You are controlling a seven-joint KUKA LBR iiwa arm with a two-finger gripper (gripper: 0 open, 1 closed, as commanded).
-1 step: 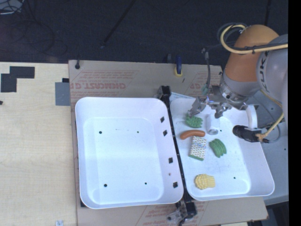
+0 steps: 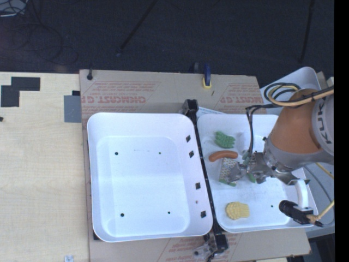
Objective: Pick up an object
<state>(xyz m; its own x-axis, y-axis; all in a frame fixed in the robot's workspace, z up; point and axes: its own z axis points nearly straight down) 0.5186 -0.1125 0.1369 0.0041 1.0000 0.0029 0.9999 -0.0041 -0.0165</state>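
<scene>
Your gripper [image 2: 235, 174] sits low over the small grey speckled block [image 2: 227, 169] in the right white bin [image 2: 262, 218]. Finger state: cannot tell (too blurred). Nothing looks lifted yet, so grasp and raise remain.

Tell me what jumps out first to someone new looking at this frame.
The grey arm with its orange band reaching in from the right over the right bin, gripper low beside a small grey patterned item. Around it lie a green toy, an orange sausage and a yellow corn piece nearer the front. The left bin sits alongside.
</scene>
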